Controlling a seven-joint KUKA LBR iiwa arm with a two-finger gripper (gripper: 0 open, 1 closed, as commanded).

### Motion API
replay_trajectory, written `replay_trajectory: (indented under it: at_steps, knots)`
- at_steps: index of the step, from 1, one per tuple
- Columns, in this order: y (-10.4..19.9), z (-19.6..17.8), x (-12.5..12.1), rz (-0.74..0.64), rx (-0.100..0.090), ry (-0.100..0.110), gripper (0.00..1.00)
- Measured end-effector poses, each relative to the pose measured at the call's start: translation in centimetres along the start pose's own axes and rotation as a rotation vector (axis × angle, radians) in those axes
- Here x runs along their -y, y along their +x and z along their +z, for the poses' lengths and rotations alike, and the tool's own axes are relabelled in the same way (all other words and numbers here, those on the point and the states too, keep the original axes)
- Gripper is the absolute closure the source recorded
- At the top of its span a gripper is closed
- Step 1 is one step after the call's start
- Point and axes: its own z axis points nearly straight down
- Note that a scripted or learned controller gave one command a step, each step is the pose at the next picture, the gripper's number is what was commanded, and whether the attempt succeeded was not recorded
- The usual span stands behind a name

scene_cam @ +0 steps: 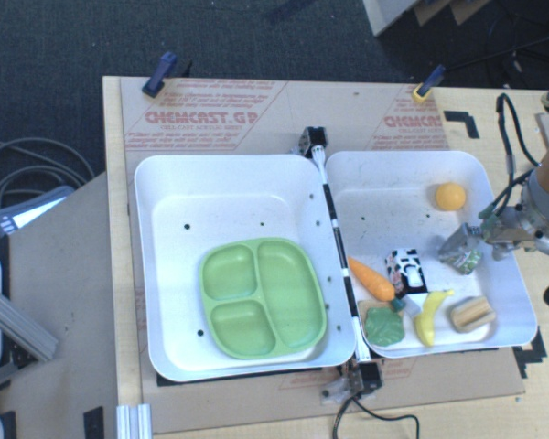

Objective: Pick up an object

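Observation:
My gripper (464, 243) reaches in from the right edge over the right bin (384, 167), low near its right wall. Directly under its tip lies a small grey-green object (465, 262); whether the two touch is unclear. An orange ball (450, 197) rests toward the bin's back. Along the front lie a carrot (372, 280), a black-and-white toy (406, 271), a green leafy piece (384, 326), a yellow banana (429, 315) and a tan bread-like piece (470, 314).
The left bin (165, 190) holds a green divided plate (261, 297). A black divider with clamps (328, 210) runs between the bins. Cables (507, 144) hang near the arm at the right. Blue and yellow clamps (159, 73) sit on the board's back edge.

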Motion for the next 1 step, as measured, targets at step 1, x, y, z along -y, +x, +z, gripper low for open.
replay_trajectory:
  at_steps: [1]
  knots:
    - [-4.31,6.74,-3.97,0.001,0.001,0.001,0.00]
